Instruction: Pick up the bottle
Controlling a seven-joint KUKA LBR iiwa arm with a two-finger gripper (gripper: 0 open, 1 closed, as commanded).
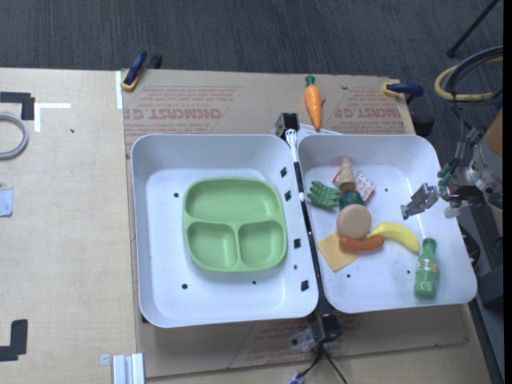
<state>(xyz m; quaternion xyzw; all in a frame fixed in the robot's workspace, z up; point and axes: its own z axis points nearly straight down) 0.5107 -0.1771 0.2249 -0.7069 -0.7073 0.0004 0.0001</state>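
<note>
Green bottle (426, 269): lying flat in right bin's (448, 298) near corner, unheld; pincer (419, 202) hovers just above-left, grip state indiscernible.

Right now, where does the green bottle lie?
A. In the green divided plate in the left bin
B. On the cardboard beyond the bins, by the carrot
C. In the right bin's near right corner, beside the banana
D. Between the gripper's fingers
C: the green bottle lies in the right bin near its front right corner, just past the banana, apart from the gripper.
</note>
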